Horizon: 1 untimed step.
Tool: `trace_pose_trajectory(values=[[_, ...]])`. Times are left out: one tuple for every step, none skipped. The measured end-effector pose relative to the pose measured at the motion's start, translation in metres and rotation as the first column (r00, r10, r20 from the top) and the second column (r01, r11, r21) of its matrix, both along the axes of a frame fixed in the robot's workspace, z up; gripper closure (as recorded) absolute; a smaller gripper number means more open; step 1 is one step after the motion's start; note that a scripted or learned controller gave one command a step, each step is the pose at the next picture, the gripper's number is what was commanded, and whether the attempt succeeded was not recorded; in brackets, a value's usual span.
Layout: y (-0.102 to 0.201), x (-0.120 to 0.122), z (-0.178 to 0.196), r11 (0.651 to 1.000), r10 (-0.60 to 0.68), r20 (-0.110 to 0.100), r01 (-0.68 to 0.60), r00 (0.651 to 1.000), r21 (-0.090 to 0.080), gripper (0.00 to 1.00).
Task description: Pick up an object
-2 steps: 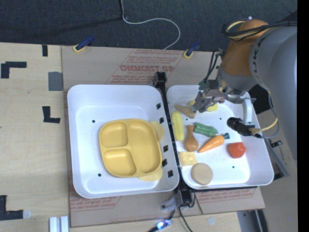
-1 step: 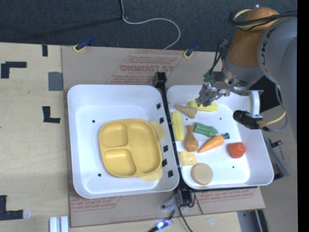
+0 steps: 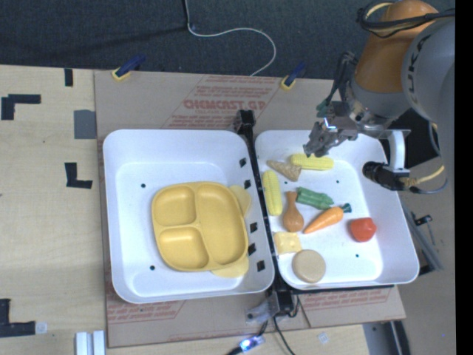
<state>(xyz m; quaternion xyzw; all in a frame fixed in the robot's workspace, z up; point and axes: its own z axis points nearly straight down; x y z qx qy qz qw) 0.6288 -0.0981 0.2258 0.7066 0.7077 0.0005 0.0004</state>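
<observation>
1. The arm (image 3: 403,50) is reaching in from the upper right of the frame.
2. The left bin (image 3: 126,198) is holding a yellow divided tray (image 3: 198,224) at centre-left.
3. The right bin (image 3: 392,261) is holding the small items at centre-right.
4. The gripper (image 3: 319,148) is hanging over the right bin's upper edge, just above a corn cob (image 3: 312,163); whether its claw is spread or pressed together cannot be told.
5. A second corn cob (image 3: 272,191) is lying along the bin's left wall.
6. A carrot (image 3: 324,220), a green vegetable (image 3: 314,197) and a tan pear-shaped piece (image 3: 293,213) are lying mid-bin.
7. A round biscuit (image 3: 309,265) is sitting at the bottom.
8. A tomato (image 3: 362,229) is sitting right of the carrot.
</observation>
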Motion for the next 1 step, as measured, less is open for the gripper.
trace_pose_trajectory(values=[[0.0367, -0.0378, 0.0097, 1.0, 0.003, -0.004, -0.003, 1.0, 0.001, 1.0]])
